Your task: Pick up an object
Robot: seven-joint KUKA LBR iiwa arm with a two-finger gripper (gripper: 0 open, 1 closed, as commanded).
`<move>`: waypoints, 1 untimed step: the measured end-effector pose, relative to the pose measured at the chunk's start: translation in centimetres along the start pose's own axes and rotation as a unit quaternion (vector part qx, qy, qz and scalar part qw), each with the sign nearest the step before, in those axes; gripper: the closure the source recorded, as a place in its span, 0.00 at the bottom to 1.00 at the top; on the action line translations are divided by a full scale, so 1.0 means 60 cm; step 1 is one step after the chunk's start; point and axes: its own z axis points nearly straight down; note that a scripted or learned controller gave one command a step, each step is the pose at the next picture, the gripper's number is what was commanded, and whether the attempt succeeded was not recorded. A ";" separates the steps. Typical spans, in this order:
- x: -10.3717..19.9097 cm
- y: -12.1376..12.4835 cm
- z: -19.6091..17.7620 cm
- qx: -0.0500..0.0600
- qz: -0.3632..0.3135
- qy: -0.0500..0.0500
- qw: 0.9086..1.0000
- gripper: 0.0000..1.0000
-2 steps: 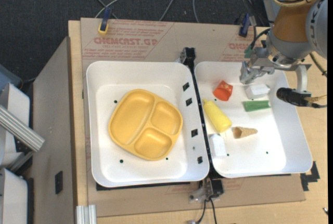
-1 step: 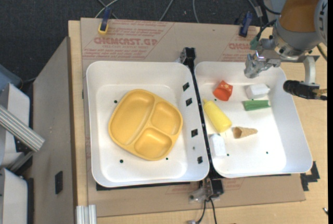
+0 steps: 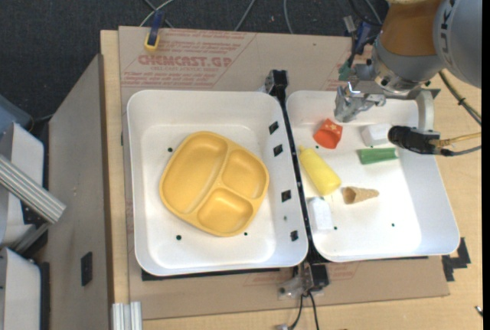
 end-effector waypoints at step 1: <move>0.092 -0.014 0.011 0.000 0.000 0.000 1.000 1.00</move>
